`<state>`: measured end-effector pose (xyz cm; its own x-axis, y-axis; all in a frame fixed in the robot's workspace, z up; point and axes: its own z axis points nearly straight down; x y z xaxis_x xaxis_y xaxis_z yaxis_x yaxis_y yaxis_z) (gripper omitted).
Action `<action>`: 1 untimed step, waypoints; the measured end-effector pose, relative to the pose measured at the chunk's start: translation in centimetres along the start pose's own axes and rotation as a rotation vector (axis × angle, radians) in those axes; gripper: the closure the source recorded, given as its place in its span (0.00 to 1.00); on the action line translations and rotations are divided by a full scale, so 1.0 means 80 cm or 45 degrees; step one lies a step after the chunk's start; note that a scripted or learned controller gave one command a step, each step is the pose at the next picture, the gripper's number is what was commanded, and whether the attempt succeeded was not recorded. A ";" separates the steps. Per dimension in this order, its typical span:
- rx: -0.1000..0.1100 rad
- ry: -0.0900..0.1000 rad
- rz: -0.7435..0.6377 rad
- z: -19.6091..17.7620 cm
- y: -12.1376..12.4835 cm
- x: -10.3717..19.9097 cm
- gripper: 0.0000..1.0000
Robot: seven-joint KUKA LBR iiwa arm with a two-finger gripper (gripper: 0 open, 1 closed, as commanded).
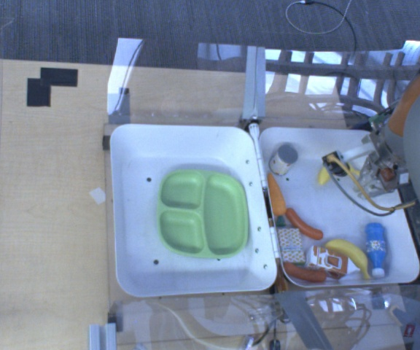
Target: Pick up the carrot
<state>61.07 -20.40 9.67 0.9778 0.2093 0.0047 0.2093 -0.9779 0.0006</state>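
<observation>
The carrot (275, 194) is a slim orange piece lying lengthwise against the left wall of the right bin (407, 268), just below a small grey can (284, 158). My gripper (370, 168) hangs over the upper right part of that bin, with looped cables around it. It is well to the right of the carrot and apart from it. The grey arm with its orange band (418, 93) comes in from the right edge. A small yellow piece (325, 173) lies just left of the gripper.
The right bin also holds two red sausages (304, 224) (305, 273), a banana (349, 254), a blue bottle (375, 249), a small carton (325, 260) and a checkered packet (290, 243). In the left bin (130, 268) sits a green divided plate (203, 213).
</observation>
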 end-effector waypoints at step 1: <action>-0.001 0.000 -0.020 -0.106 -0.013 -0.007 1.00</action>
<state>60.25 -19.49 18.12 0.9744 0.2249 0.0048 0.2249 -0.9744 0.0013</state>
